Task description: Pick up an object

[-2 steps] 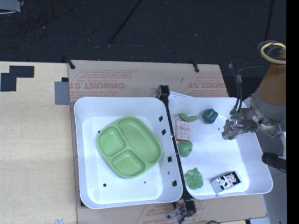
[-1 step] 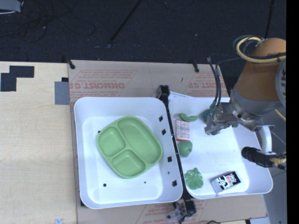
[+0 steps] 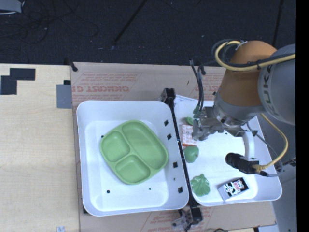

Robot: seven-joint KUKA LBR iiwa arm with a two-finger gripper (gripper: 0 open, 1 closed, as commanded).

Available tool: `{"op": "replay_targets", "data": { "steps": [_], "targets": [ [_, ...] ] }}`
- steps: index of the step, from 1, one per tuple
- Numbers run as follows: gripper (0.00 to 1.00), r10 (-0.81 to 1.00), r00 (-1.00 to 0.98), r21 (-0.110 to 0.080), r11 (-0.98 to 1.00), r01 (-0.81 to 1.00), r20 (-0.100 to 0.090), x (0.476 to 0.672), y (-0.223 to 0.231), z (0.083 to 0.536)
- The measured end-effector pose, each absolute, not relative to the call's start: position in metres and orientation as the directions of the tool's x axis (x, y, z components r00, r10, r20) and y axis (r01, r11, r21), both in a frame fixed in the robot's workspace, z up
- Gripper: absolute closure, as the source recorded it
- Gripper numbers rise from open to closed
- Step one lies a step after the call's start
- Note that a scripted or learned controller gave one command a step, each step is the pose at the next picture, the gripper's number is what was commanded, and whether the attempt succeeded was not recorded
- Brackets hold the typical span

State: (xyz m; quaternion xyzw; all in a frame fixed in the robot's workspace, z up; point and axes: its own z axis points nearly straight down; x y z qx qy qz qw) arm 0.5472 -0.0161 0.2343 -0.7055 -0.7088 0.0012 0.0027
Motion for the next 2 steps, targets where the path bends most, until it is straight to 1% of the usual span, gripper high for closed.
{"op": "replay_targets", "data": {
  "steps": [1, 2],
  "targets": [
    [1.0, 1.0, -0.005, -0.002, 0.005, 1.0, 0.001, 0.556, 0.038, 0.241],
    [1.0, 1.0, -0.004, -0.003, 0.004, 1.0, 0.001, 0.553, 0.093, 0.241]
  ]
}}
